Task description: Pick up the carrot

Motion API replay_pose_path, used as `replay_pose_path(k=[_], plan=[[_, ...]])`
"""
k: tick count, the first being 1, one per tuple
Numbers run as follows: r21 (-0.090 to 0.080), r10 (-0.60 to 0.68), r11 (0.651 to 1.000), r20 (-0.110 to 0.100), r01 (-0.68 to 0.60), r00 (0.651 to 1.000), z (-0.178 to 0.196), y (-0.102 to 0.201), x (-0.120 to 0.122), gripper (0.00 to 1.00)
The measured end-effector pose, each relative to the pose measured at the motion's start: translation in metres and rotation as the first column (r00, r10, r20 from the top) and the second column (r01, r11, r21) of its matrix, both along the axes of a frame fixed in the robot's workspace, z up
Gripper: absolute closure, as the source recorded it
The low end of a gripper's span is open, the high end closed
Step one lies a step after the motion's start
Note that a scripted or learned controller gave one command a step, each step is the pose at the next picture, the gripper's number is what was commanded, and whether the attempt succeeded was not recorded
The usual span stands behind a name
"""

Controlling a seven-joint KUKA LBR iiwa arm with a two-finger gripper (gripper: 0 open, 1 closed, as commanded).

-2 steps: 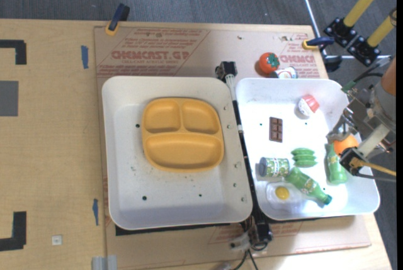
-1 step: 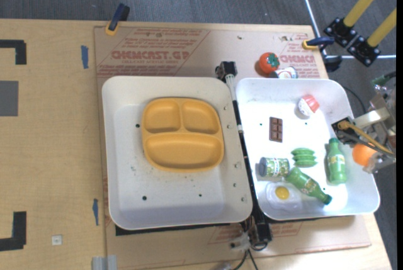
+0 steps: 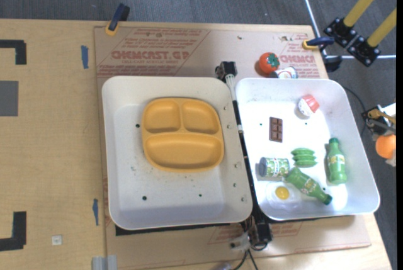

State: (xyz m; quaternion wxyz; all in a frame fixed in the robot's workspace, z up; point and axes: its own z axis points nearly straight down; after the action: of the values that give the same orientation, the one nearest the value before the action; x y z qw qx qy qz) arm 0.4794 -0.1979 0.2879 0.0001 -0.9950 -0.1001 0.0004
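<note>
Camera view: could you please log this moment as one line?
left bin: yellow divided plate | right bin: chocolate bar, green can, pea pod, two green bottles, fried egg

At the right edge the arm (image 3: 385, 146) appears as a rounded orange patch beneath a small dark-and-pale fitting, its details too cropped to tell.

A yellow divided plate (image 3: 182, 134) lies in the left bin (image 3: 119, 199), while the right bin (image 3: 359, 155) holds a chocolate bar (image 3: 276, 129), two green bottles (image 3: 335, 162), a green can (image 3: 274, 167), pea pods (image 3: 303, 155) and a fried egg (image 3: 283, 193).
</note>
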Motion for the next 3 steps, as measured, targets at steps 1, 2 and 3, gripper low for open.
replay_pose_path(k=[1, 2, 3], plan=[[0.003, 0.031, 1.0, -0.003, -0.031, 1.0, -0.027, -0.026, -0.001, 1.0], [0.004, 0.377, 0.926, -0.001, -0.377, 0.926, -0.04, -0.026, 0.0, 1.0], [0.004, 0.518, 0.855, -0.001, -0.518, 0.855, -0.051, -0.025, 0.0, 1.0]])
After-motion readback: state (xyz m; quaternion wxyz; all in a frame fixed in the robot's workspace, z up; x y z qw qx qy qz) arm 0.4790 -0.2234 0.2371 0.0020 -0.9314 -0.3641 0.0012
